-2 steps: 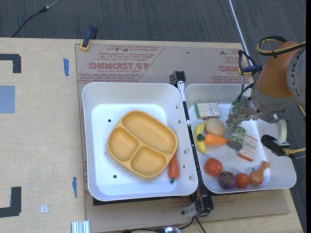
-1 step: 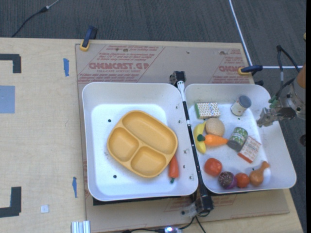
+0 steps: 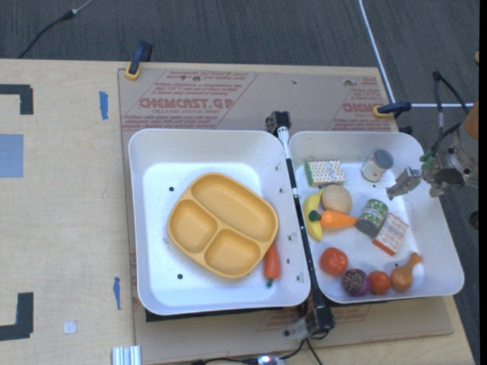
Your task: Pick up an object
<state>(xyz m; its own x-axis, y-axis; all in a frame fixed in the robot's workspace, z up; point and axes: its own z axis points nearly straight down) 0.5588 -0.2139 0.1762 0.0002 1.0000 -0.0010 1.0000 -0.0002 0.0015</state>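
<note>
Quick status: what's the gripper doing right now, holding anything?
Gripper: above the right edge of the right bin, nothing seen in it; open or closed cannot be told from this view.

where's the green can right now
In the camera view, the green can lies in the right bin, near its middle, between the carrot on its left and a red-and-white packet on its right.

Divided plate (image 3: 222,225) in left bin (image 3: 144,226)
</note>
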